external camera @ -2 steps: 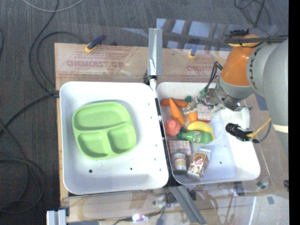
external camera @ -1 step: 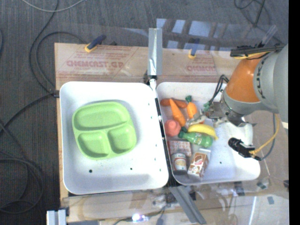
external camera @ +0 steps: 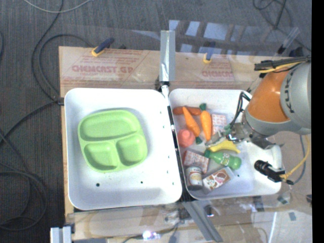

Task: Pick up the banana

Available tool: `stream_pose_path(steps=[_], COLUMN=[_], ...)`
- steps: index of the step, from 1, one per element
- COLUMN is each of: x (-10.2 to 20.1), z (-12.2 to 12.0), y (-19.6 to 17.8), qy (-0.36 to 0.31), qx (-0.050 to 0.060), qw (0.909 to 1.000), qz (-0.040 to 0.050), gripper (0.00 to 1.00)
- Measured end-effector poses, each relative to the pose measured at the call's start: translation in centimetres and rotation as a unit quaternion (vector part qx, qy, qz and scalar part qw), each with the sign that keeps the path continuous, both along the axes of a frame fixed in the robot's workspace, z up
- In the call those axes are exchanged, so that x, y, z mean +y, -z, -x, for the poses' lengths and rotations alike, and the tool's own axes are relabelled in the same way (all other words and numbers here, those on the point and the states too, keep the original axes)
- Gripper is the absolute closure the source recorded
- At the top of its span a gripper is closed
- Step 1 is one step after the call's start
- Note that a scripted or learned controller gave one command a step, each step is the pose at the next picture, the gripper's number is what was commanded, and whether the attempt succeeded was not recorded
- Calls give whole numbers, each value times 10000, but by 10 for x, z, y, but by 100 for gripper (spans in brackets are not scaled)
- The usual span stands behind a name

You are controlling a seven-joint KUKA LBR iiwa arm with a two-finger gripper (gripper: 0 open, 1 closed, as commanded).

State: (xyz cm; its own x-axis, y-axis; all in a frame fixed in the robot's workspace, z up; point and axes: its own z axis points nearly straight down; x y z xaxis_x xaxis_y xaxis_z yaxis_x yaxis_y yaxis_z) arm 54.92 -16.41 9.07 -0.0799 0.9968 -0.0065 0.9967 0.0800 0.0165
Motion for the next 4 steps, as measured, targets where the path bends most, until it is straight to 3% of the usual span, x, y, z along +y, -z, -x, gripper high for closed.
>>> stream_pose_path(steps=[1, 2, 3, 4], x=[0, 23, 88, 88], z=[0, 60, 24, 25], y=[-9, 0, -92, -92], qy=[3, 178, 697, 698], qx=[-1, -10, 95, 96], qw=[10000, 9998, 9975, 9975], qz=[-5, 9, -27, -26], gripper=[100, 100, 100, 0])
